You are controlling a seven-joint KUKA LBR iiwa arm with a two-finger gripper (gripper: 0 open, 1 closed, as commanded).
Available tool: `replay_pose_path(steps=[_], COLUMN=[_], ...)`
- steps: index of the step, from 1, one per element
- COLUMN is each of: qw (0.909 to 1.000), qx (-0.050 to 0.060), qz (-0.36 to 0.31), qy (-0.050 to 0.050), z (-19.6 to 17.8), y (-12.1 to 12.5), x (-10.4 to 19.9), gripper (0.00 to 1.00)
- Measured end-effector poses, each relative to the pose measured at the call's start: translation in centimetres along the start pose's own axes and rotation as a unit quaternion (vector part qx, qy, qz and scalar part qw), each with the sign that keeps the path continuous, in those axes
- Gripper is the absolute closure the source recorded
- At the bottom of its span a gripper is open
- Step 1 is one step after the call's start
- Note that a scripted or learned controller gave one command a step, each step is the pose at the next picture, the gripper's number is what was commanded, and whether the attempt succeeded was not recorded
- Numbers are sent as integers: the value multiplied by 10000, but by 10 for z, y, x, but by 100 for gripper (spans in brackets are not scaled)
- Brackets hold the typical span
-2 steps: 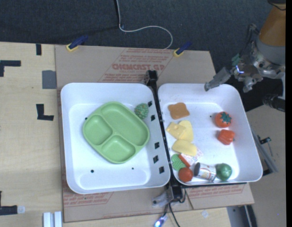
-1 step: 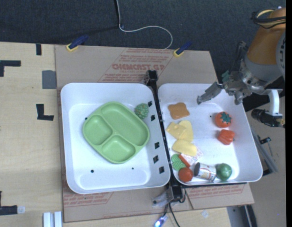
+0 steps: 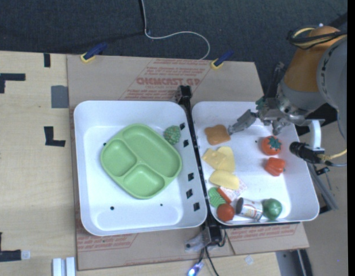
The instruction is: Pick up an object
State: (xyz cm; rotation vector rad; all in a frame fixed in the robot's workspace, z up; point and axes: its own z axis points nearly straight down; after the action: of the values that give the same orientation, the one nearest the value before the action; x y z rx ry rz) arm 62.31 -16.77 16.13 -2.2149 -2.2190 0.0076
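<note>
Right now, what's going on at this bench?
A grey arm with an orange band reaches in from the right, its gripper over the upper part of the right bin, near a brown toast-like piece. Nothing shows between its fingers. That bin also holds two red toy items, yellow pieces and a green ball. The left bin holds a green divided plate and a small green item.

Robotics lab test bench. Two white bins [image 3: 85, 154] on cardboard sheet [image 3: 160, 76] clipped down left of the gripper [image 3: 259, 119]; toy food beneath it; loose cable [image 3: 166, 36] over dark carpet beyond; black tape marks [image 3: 51, 137] on wooden top far left.
</note>
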Motion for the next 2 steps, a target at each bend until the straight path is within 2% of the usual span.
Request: replay_pose_path(steps=[2], qw=[10000], qx=[-12], qz=[-5], qy=[-5], z=[81], y=[-1], x=[-3], gripper=[0])
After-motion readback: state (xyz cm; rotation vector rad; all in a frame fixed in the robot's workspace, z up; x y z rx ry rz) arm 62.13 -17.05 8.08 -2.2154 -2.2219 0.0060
